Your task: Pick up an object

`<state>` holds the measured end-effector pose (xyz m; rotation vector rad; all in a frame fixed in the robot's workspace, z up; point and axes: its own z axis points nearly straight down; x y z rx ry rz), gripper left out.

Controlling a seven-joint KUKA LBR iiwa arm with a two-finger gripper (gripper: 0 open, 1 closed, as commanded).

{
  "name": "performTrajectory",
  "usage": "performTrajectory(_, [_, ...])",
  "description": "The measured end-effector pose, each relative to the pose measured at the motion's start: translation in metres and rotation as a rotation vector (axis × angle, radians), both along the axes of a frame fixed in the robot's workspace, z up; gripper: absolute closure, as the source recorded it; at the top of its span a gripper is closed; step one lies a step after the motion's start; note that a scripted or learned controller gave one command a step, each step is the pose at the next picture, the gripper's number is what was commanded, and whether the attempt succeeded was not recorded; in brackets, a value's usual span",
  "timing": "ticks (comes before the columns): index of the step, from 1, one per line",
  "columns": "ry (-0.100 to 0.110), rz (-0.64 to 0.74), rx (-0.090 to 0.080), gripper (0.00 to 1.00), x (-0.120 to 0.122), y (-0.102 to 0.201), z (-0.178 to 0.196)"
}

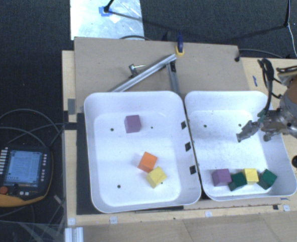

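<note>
Blocks sit in both white bins: purple [132, 123], orange [147, 161] and yellow [156, 177] in the left bin [95, 150]. Over the right bin [224, 102] hovers the tool [245, 131]; whether it is open or closed, I cannot tell.

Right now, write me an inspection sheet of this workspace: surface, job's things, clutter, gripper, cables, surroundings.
Surface: wooden bench bearing a left bin and a right bin, side by side.
Job's things: left bin holds a purple cube, an orange cube and a yellow cube, the last two touching. Right bin holds a row along its near wall: purple block, dark green block, yellow block, green block.
Clutter: metal bar lying behind the bins.
Gripper: gripper over the right bin, holding nothing.
Cables: black cables on the floor.
Surroundings: teach pendant, dark carpet.
</note>
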<state>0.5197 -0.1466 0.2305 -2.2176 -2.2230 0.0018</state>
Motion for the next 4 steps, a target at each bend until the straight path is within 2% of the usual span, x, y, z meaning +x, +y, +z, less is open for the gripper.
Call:
performTrajectory(1, [0.002, -0.001, 0.001, 0.0, 0.003, -0.005, -0.061])
performTrajectory(2, [0.001, 0.0, 0.001, 0.0, -0.001, 0.003, -0.107])
performTrajectory(3, [-0.006, 0.002, -0.001, 1.0, 0.001, 0.002, -0.093])
performTrajectory(4, [-0.009, 0.0, -0.003, 1.0, -0.004, -0.006, -0.043])
